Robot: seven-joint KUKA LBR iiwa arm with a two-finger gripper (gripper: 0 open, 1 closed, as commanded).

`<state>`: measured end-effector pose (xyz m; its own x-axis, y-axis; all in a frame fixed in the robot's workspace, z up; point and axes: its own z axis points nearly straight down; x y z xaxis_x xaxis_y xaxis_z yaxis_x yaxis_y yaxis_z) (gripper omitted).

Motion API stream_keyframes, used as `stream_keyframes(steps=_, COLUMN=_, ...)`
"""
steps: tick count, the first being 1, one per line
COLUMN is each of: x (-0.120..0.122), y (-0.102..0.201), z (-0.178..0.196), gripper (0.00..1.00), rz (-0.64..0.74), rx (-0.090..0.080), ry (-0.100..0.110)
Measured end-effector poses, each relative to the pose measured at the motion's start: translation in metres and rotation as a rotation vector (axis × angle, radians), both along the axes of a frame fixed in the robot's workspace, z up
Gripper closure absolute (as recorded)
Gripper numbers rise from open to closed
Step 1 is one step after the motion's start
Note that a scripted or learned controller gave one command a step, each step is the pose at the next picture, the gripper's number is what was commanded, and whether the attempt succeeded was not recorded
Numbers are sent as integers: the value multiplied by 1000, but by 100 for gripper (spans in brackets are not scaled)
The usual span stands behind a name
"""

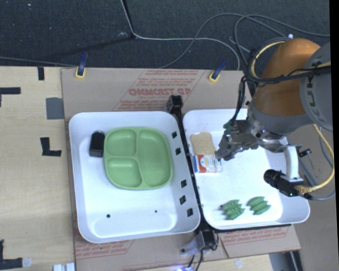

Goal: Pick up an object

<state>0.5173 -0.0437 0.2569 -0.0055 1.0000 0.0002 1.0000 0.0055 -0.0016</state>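
Right bin (297, 214), L side by the divider: small carton (207, 163), red/white label, print unreadable, long axis approx. across the bin, butting a tan sponge-like block (202, 142) above it. My gripper (223, 152) hangs at the carton's R end, wrist angled down-left from the orange band; jaw state: can't tell. Cardboard underlay (156, 85) bears red print, illegible.

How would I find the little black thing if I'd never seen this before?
Look in the left white bin, the one holding the green divided plate. The small black block sits right at the plate's left edge, near the top. It is the only dark, boxy object in that bin.
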Motion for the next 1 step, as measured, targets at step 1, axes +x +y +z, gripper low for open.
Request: stream_keyframes(steps=1, x=5, y=58, z=-4, gripper=100, rz=1, rx=1, ry=0)
